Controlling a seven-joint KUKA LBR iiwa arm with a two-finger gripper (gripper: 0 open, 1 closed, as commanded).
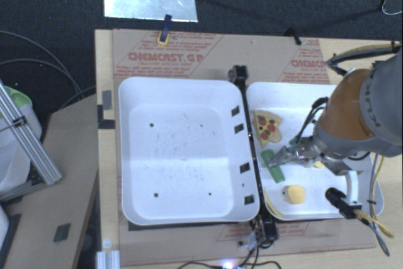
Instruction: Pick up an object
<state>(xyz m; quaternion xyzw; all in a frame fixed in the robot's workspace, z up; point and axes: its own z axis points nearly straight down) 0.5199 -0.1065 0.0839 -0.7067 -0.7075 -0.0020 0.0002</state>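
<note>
Two shallow white bins are set side by side on the bench (208, 50), so that items can be drawn from one. The left bin (182, 148) carries no objects, while the right bin (296, 94) holds a pizza-slice toy (267, 125), a green block (272, 165) and a small yellow object (295, 194). The gripper (281, 159) is lowered into the right bin, with its tip just beside or touching the green block, presumably as the chosen target. Whether the jaws are released or clenched cannot be told, and no grasp is evident.
</note>
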